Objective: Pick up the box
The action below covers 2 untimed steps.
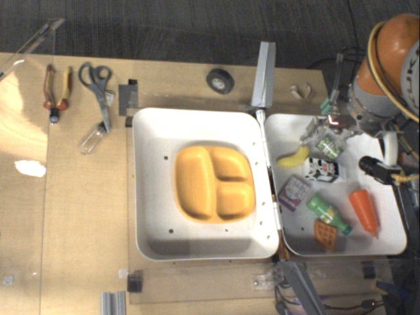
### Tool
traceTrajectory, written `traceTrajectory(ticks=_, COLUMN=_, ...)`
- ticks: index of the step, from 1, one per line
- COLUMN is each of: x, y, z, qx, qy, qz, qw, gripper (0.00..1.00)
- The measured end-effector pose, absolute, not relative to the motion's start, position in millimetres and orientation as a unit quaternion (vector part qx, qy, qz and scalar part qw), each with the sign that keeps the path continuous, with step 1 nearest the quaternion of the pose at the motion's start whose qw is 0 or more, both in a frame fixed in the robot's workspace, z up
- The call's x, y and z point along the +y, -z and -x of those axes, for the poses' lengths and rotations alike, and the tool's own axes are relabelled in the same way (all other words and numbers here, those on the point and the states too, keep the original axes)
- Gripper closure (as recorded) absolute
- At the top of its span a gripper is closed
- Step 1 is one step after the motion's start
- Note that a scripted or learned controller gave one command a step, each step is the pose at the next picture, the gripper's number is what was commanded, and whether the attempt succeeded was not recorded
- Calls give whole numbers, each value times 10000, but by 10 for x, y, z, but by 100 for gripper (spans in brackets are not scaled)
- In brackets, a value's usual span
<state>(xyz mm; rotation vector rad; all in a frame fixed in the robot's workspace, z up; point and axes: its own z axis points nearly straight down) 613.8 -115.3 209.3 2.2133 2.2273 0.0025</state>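
Observation:
In the right bin a small black-and-white box lies flat near the middle. A purple box lies left of it and a bit nearer the front. My gripper hangs over the bin's back part, just behind the black-and-white box. Directly under the gripper sits a small green-and-white object, partly hidden by it. I cannot see anything held in the gripper.
Also in the right bin are a yellow banana, a green bottle, a waffle piece and an orange carrot. The left bin holds a yellow divided tray. Scissors, pliers and a tape roll lie on the bench.

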Motion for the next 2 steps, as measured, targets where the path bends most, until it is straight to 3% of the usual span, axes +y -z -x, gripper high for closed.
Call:
traceTrajectory(ticks=1, x=-1117, y=-1175, z=-5619, qx=7351, qy=-101, qz=-6778, qw=152, gripper=0)
traceTrajectory(ticks=2, x=-979, y=-1101, z=-5592, qx=7590, qy=-125, qz=-6504, qw=294, gripper=0)
